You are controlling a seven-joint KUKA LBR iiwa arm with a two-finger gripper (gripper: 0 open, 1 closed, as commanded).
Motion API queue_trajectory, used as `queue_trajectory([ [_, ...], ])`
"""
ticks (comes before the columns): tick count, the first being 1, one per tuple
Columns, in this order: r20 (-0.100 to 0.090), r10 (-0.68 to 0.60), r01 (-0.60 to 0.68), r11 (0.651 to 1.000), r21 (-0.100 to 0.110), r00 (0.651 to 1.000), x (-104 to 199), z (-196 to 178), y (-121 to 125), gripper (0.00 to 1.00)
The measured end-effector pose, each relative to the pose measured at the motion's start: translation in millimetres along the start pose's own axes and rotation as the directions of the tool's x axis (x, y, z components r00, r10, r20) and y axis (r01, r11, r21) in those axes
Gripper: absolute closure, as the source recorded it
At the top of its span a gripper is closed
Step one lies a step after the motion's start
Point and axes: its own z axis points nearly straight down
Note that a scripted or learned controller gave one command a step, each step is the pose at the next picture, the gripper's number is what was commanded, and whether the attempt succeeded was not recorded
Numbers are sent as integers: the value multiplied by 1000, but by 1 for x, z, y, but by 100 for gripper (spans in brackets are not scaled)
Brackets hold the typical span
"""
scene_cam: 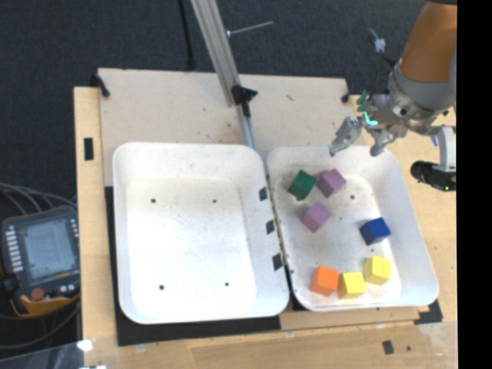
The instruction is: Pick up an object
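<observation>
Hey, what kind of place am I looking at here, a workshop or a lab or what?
Most likely a robotics lab test bench: a robot arm reaches over two white bins, small coloured blocks lie in the right one, and a control pendant sits on the floor.

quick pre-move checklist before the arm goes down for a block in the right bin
1. Gripper open, nothing between its fingers: ok.
2. Blocks within the right bin: ok, seven there.
3. Gripper over a target: not ok, it hangs at the bin's far rim, beyond the purple block.
4. Blue block stands apart from its neighbours: ok.
5. Orange block and yellow block separated: not ok, they touch.
6. Gripper height above the bin: cannot tell.
</observation>
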Motion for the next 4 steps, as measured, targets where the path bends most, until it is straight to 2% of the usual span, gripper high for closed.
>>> queue_trajectory([
  [1, 2, -1, 1, 1000, -3, 1000, 0, -2, 1, 0],
  [2, 1, -3, 3, 1000, 1, 1000, 3, 42, 5, 0],
  [3, 1, 2, -2, 1000, 3, 1000, -1, 105, 4, 0],
  [4, 3, 4, -4, 1000, -2, 1000, 1, 146, 2, 0],
])
